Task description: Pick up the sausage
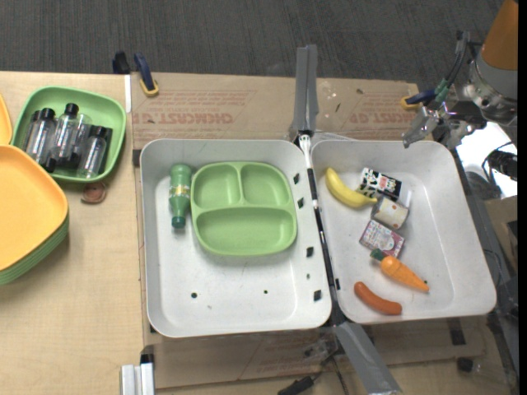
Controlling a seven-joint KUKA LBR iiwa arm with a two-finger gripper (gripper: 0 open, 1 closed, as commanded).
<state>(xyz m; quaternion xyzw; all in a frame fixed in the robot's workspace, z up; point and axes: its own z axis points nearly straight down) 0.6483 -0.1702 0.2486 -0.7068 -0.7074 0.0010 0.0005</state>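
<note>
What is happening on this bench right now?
A grey robot arm with an orange band reaches in from the right, and its gripper sits over the far right corner of the right bin, holding nothing. The sausage it has to pick up lies untouched near that bin's front edge, beside a carrot. A banana and some small packets share that bin. The left bin holds a green divided plate and a green bottle.

Sausage red-orange, banana yellow, divided plate green, bins white
</note>
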